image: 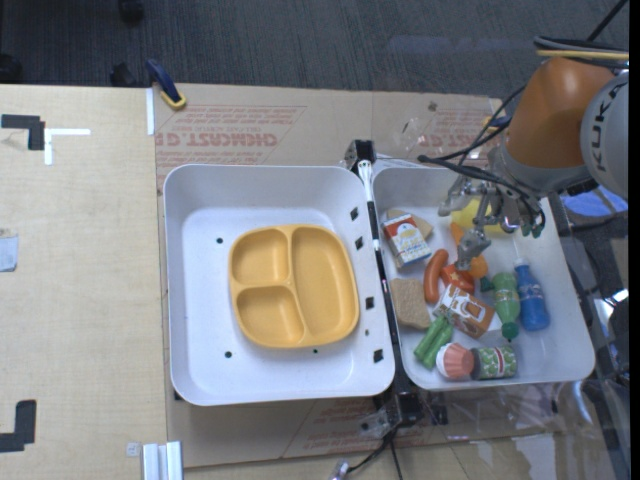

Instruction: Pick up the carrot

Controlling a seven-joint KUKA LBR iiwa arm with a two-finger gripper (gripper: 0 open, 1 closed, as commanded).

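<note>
The carrot [472, 266] is a small orange piece in the right bin [570, 358], lying among the toy foods beside a red sausage [435, 273]. My gripper [505, 233] hangs over the upper middle of that bin, just above and to the right of the carrot. It stands open, with nothing between its fingers. The left fingertip [477, 240] is right above the carrot's upper end. A yellow item [460, 213] lies partly hidden under the gripper.
The right bin also holds a red-and-white carton [407, 240], a bread slice [410, 303], a green bottle [507, 303], a blue bottle [531, 300], a green vegetable [432, 340] and a can [495, 361]. A yellow divided plate [293, 286] lies in the left bin [190, 268].
</note>
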